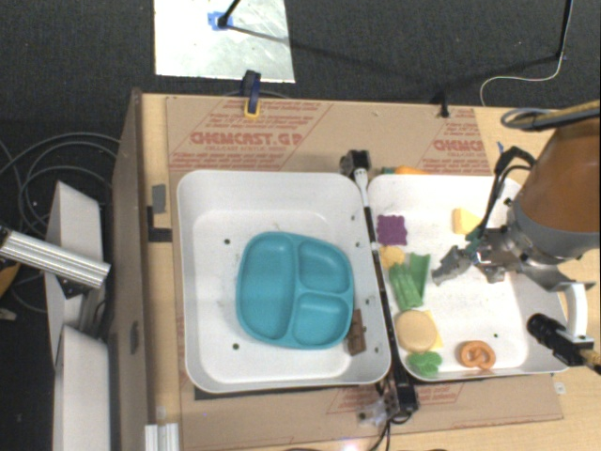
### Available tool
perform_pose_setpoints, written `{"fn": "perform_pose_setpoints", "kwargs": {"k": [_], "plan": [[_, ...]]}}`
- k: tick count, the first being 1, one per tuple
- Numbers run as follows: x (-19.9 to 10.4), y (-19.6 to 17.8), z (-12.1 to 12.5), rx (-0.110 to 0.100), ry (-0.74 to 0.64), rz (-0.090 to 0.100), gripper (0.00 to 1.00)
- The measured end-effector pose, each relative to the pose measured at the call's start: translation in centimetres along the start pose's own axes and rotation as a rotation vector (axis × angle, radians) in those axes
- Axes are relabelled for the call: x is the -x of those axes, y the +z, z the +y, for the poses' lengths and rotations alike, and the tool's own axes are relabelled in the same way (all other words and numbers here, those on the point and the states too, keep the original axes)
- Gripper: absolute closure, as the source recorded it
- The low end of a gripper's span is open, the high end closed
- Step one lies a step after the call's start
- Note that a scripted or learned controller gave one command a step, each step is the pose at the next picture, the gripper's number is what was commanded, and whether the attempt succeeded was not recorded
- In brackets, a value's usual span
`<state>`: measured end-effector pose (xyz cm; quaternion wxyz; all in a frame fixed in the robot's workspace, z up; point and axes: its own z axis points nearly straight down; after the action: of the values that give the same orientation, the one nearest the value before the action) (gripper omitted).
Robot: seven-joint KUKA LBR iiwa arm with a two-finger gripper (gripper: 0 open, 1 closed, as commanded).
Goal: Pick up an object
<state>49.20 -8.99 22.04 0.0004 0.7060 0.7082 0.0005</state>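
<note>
The gripper [451, 263] hangs over the right bin [512, 357], beside a green toy [410, 281]. Whether it is spread or pinching, I cannot tell.

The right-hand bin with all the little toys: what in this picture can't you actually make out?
- Pincer: small and dark in the camera view; open or shut cannot be told.
- Right bin: its far right side is covered by the arm.
- Orange item at the bin's top rim: just a sliver shows, so its kind is unclear.
- Brown piece by the blue plate: too small to identify.
</note>
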Motion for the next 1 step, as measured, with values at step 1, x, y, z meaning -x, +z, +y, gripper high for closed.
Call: {"fn": "perform_pose_setpoints", "kwargs": {"k": [1], "plan": [[0.65, 12.47, 2.71, 0.002, 0.003, -0.002, 0.00]]}}
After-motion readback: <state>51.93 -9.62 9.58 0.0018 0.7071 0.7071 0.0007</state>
